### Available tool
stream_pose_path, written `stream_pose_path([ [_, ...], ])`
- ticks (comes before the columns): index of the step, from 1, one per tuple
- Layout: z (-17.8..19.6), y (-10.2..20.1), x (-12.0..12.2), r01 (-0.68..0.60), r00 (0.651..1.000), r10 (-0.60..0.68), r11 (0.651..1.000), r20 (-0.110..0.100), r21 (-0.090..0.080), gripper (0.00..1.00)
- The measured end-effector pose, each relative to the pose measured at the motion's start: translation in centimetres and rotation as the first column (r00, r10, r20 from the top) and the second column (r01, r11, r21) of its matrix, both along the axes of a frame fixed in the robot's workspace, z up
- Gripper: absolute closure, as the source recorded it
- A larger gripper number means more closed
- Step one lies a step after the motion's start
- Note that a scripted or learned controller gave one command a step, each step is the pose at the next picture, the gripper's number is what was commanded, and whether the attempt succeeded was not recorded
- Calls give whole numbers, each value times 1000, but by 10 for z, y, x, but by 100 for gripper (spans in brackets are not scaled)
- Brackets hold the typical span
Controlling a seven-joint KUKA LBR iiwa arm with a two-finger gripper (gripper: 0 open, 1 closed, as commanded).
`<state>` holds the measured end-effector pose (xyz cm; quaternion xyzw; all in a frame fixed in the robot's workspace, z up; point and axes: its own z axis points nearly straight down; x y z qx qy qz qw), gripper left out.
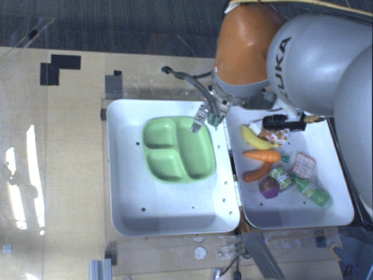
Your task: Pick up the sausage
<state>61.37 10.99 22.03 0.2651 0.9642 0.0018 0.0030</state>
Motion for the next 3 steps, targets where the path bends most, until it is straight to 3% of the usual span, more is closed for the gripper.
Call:
stream_pose_path([
  [1,-111,61,-42,74,997,-74,997,-3,1,100],
  [2,38,-15,-86,-3,1000,3,1000,8,1,100],
  [3,50,-14,-83,-4,1000,4,1000,21,4,100],
])
